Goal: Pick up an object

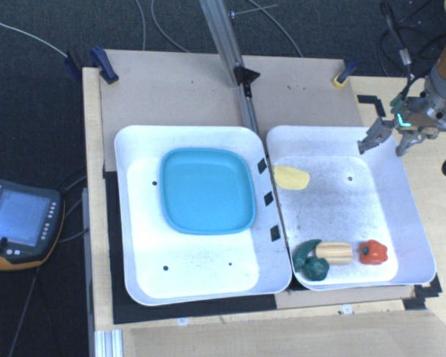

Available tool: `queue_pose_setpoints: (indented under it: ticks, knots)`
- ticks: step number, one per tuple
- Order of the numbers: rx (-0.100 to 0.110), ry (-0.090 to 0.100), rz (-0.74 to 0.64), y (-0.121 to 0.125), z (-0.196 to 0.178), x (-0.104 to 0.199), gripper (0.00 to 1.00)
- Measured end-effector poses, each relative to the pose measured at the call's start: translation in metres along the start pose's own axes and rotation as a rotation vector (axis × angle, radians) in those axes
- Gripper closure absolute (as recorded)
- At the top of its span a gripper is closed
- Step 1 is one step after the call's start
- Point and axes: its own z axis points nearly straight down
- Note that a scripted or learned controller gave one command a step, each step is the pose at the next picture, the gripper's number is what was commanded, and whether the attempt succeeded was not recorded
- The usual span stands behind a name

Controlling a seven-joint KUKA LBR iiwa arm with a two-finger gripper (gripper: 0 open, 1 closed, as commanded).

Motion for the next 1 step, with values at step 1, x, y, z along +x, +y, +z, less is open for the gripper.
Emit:
queue_pose_setpoints:
  ticks: [1]
  knots:
    - [0.000, 0.000, 0.000, 0.0000, 0.0001, 0.0000, 0.00]
